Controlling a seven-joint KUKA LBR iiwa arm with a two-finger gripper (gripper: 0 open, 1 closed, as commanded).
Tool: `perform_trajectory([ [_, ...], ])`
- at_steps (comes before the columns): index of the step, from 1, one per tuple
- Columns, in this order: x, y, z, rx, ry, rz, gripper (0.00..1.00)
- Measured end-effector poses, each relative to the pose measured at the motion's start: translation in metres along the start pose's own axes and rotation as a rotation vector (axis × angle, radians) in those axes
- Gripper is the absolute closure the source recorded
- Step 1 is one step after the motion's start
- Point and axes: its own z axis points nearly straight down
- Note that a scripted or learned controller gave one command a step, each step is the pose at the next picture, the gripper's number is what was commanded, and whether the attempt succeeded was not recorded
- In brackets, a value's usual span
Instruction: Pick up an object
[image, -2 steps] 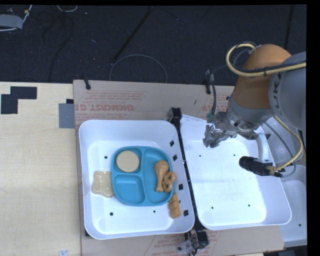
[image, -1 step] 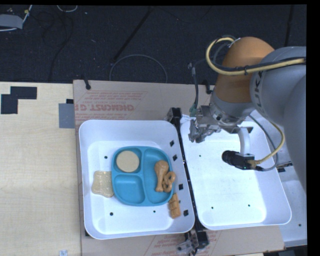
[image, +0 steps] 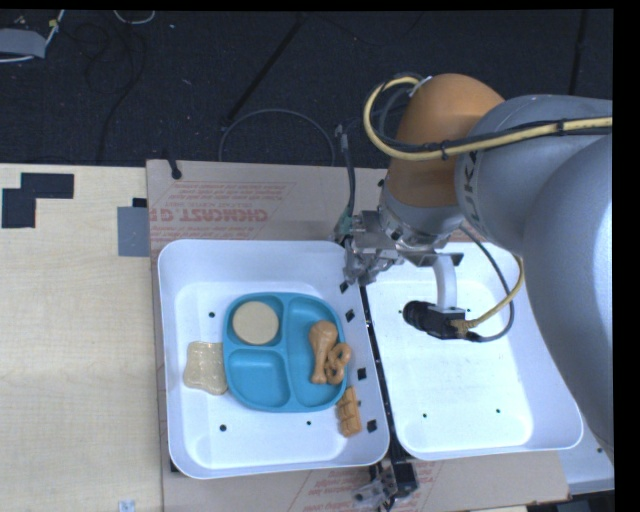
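Two shallow white bins sit side by side on the bench, and much of the right bin (image: 470, 400) is covered by the grey arm (image: 545, 190), which enters from the right and is cut off by the frame edge. Its orange band (image: 440, 115) bulges above the wrist, with a yellow cable looped around it. Below the wrist, the gripper (image: 365, 262) hangs over the seam between the bins, near their far rims. It is a tangle of dark metal parts seen from above, and whether it is apart or together I cannot tell. A black fitting on a cable (image: 435, 320) hangs over the right bin's floor; its exact form is hard to make out.

The left bin (image: 190, 280) holds a blue divided tray (image: 265, 385). A round tan disc (image: 254, 322) lies in the tray's far-left compartment. A brown, knobbly piece (image: 327, 352) lies in the right compartment, its shape unclear. Just beside the tray's left edge, a pale beige lump (image: 205, 367) rests on the bin floor, touching the tray or nearly so. A small orange-brown piece (image: 348, 412) lies by the tray's near-right corner, close against the bin's right wall. All these objects lie apart from the gripper.
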Motion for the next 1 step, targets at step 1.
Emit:
perform_trajectory([
  [1,0.0580,0.0103,0.0047,0.000,0.001,-0.001,1.00],
])
